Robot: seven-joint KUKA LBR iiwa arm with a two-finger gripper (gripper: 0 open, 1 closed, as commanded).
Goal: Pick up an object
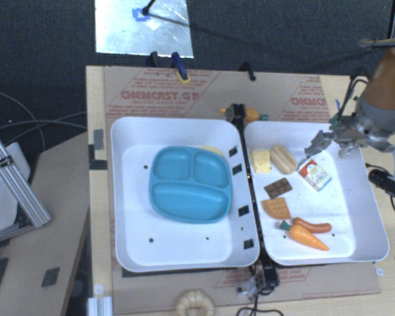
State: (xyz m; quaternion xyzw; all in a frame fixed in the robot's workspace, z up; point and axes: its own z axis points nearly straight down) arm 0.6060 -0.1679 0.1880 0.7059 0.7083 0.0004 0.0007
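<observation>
My gripper (332, 147) hangs over the back of the right bin (368, 209), open, with nothing between its fingers. Just below and in front of it lies a small red and white packet (315, 175). To the left sit a tan bread roll (283, 158) and a pale yellow block (261, 161). A brown chocolate-like square (278, 187) and an orange wedge (276, 208) lie nearer the front. An orange carrot (307, 237) and a red sausage (313, 226) rest side by side at the front.
The left bin (128, 176) holds a blue divided plate (189, 183), with a bit of something yellow (214, 151) showing behind it. A black divider (245, 176) runs between the bins. An orange item (250, 115) lies on the cardboard behind them.
</observation>
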